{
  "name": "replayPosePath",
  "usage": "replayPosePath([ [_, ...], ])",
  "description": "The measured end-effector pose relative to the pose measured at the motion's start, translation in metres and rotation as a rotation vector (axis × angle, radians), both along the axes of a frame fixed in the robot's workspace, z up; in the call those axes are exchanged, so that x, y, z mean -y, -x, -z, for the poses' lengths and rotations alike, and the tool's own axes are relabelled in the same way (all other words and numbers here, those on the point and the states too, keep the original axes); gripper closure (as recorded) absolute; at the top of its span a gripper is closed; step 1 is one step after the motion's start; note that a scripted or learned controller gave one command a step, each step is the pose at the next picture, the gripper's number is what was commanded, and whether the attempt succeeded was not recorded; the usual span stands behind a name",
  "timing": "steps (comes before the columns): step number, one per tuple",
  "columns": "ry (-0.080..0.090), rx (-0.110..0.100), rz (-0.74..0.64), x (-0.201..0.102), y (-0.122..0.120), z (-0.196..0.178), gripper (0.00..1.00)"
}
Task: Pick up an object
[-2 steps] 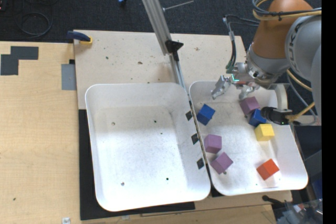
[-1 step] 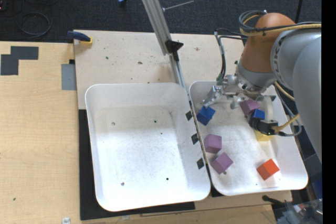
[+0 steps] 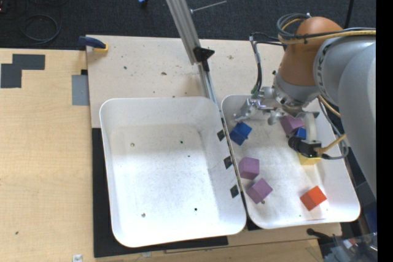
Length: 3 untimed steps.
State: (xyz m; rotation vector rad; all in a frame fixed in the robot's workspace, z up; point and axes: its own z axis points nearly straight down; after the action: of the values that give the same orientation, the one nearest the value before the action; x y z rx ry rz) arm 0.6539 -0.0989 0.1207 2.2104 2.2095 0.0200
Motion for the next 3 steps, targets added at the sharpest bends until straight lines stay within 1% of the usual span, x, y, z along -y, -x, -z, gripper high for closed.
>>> replayPosePath([
  [1,-0.002,0.001,0.002,0.0,-0.001,-0.009,1.0],
  [2,-0.002,-0.018,0.0,0.005,-0.008,-0.055,1.0],
  [3,-0.002,-0.016,-0.002,0.007,-0.009,-0.108,1.0],
])
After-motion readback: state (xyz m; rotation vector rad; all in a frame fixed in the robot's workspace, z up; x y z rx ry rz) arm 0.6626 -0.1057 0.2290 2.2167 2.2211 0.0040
